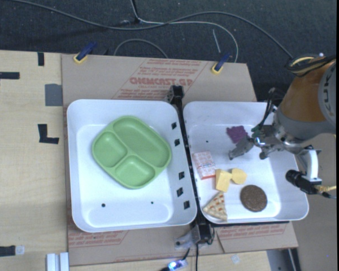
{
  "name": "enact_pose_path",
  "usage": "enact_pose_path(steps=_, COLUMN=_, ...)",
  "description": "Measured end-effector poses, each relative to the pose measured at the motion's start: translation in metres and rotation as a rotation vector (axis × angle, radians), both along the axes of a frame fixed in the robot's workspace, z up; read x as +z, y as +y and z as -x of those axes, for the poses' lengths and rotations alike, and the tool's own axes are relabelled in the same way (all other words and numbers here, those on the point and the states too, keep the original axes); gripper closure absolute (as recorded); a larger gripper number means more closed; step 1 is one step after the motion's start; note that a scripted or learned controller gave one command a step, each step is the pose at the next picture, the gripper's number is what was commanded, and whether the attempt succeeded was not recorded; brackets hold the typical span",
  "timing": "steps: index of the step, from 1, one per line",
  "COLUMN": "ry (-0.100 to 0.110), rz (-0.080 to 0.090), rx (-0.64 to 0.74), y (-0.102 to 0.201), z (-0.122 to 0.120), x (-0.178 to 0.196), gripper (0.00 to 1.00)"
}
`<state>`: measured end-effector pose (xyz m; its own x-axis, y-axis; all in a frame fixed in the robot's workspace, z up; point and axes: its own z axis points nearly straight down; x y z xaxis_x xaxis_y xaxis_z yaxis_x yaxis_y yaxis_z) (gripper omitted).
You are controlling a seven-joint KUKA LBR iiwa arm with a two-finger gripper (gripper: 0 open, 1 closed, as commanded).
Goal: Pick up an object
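Observation:
The right bin (282,208) holds several small items. A purple piece (235,133) lies near its middle, with a pink-and-white packet (203,164) to the left. Further forward are two yellow cheese pieces (222,180), a round brown cookie (253,198) and a pizza slice (216,208). My gripper (251,149) reaches in from the right and hangs low over the bin, just right of and below the purple piece. Its fingers (238,151) are spread open with only white bin floor between them. The left finger sits close to the purple piece; contact cannot be told.
The left bin (79,208) holds a green divided plate (131,150). A black divider (182,151) with clips separates the bins. The grey and orange arm (305,103) covers the right bin's far right edge. Cables run across the dark floor behind.

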<state>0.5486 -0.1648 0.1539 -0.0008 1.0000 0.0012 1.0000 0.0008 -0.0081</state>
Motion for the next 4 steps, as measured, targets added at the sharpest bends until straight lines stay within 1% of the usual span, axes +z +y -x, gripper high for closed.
enact_pose_path(steps=1, ry=-0.001, rz=0.000, rx=0.000, y=0.011, z=0.004, x=-0.053, gripper=0.00)
enact_pose_path(steps=2, ry=-0.007, rz=0.003, rx=0.000, y=0.011, z=0.004, x=-0.069, gripper=0.00)
enact_pose_path(steps=3, ry=-0.009, rz=0.005, rx=0.000, y=0.010, z=0.004, x=-0.058, gripper=1.00)
enact_pose_path(steps=4, ry=-0.010, rz=0.002, rx=0.000, y=0.004, z=-0.002, x=-0.012, gripper=1.00)
